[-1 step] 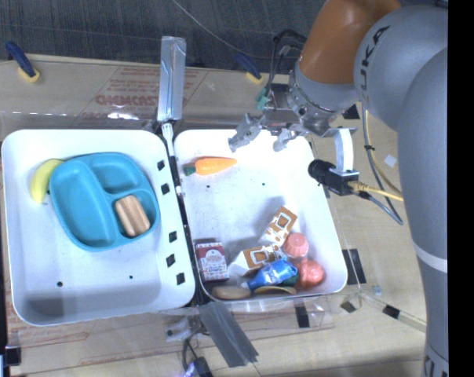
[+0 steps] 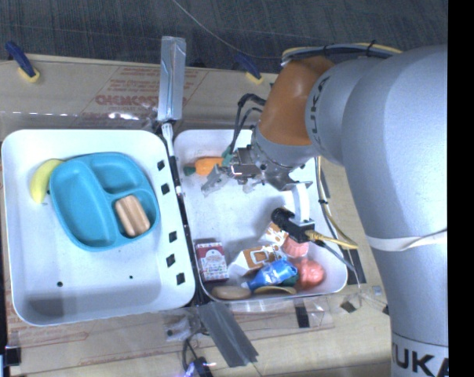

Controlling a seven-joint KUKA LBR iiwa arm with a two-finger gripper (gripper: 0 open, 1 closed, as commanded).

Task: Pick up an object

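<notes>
Orange object (image 2: 208, 165) — half-hidden behind gripper (image 2: 221, 175)

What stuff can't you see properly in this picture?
- The banana in the left bin: partly covered by the blue tray.
- The gripper in the right bin: too small and blurred to read clearly.
- The orange thing: partly behind the gripper.
- The pile of packets: overlapping, labels too small.

A thick, smooth grey arm (image 2: 386, 132) carries a glossy orange band (image 2: 288, 104) just above the dark metal gripper (image 2: 235, 170); thin black cables (image 2: 245, 116) loop beside it.
</notes>
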